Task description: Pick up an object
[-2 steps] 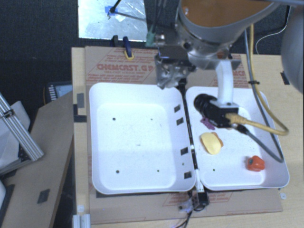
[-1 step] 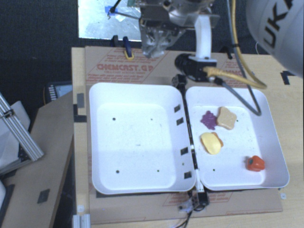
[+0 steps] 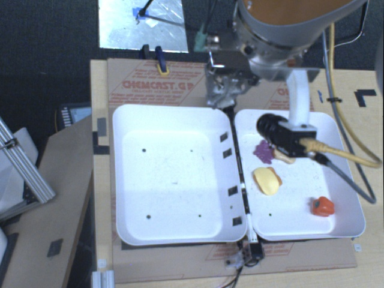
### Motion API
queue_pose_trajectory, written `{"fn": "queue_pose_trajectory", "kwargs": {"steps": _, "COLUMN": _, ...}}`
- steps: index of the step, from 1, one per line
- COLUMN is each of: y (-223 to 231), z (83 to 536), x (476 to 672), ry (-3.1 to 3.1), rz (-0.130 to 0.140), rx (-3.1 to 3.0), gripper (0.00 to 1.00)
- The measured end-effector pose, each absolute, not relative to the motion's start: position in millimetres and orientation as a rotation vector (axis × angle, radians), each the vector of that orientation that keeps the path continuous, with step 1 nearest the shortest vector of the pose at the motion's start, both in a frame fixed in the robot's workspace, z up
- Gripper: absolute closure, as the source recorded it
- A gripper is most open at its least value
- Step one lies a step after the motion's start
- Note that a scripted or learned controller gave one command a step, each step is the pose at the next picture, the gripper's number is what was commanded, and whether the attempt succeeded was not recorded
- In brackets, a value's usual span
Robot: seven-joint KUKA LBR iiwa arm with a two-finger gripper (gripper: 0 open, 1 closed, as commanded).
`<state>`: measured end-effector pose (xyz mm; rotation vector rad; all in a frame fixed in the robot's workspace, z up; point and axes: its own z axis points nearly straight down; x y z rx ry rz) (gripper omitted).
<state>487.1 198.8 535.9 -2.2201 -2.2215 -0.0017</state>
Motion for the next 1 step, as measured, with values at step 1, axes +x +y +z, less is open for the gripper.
{"fn": "queue_pose_trajectory", "kwargs": {"steps": 1, "y": 224.2, "z": 534.9, "x": 490.5, "ry": -2.228, "rz": -0.004, "rx": -2.214, "gripper": 1.0}}
